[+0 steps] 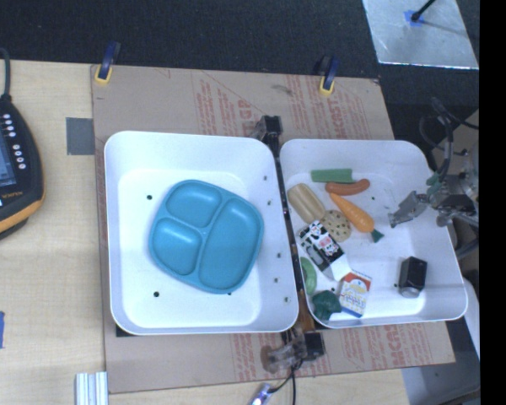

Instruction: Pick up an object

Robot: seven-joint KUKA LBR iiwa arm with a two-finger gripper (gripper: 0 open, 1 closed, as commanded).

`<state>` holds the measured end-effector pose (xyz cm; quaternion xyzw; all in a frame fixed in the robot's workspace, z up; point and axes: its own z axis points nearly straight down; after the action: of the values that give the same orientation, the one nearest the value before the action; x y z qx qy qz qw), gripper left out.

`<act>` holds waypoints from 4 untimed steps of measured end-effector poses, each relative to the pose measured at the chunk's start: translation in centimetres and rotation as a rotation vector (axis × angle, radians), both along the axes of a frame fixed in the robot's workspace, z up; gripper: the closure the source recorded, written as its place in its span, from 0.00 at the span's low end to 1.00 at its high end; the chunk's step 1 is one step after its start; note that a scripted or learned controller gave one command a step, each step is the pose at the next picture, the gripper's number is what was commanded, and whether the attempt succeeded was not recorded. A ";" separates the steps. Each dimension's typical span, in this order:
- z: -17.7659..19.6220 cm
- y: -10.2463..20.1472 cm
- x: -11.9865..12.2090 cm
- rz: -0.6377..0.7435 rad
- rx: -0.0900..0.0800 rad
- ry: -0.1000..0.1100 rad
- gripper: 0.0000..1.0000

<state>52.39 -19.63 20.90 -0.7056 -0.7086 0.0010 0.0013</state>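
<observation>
The left bin (118, 226) holds a blue plate (207, 234), far left of the jaws and across the divider. The right bin (438, 306) holds all the small items, and the gripper (407, 211) hangs over its right side, fingers pointing left and a little down; whether the jaws are wide or narrow cannot be told, and nothing shows between them. The nearest likely target is the carrot (352, 212), just left of the jaws, its long axis slanting from upper left to lower right, orange with a small green tip at the near end. A red sausage (348, 187) lies up and left of the jaws, beside a green bar (332, 175). A black block (412, 276) sits below the jaws. Farther left are a bread roll (306, 202), a cookie (336, 224) and a small carton (353, 294).
</observation>
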 end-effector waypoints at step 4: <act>-11.7 3.1 13.2 0.000 0.000 -0.001 0.00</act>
<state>65.64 -16.50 9.21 -0.7055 -0.7087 0.0006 0.0007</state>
